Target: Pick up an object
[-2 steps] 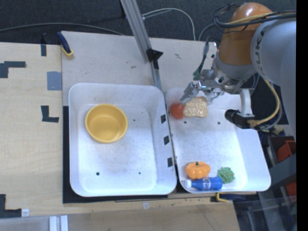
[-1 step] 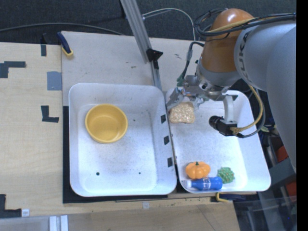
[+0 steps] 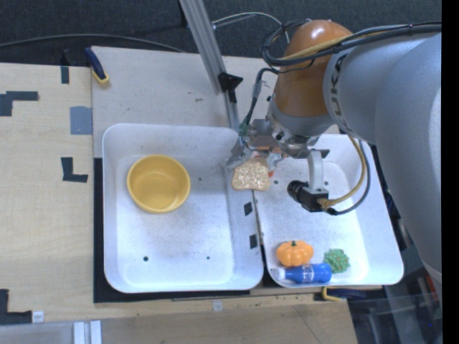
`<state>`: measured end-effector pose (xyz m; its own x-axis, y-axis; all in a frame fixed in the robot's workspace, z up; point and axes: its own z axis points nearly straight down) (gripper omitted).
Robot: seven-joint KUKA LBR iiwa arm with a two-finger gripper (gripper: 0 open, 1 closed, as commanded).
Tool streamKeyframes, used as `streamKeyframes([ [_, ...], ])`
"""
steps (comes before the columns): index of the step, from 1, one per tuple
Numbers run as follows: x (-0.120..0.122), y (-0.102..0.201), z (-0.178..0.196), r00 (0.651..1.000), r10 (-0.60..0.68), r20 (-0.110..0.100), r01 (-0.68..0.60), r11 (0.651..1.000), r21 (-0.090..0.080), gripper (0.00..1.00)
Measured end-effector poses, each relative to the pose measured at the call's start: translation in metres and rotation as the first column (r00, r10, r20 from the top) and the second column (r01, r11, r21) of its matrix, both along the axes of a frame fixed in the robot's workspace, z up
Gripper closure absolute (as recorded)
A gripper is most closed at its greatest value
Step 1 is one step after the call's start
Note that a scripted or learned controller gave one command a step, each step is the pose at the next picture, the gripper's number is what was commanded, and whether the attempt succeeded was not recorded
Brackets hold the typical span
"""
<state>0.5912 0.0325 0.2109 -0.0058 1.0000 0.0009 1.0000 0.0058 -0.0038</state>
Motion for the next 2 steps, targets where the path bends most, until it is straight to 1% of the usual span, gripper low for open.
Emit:
streamKeyframes([
  [1, -0.0154, 0.0430, 0.0021, 1.000, 0.001, 0.000, -0.001, 1.000, 0.000, 1.00],
  [2, -0.0147, 0.0399, 0.0021, 1.000, -0.003, 0.001, 0.003, 1.000, -0.001, 0.00],
])
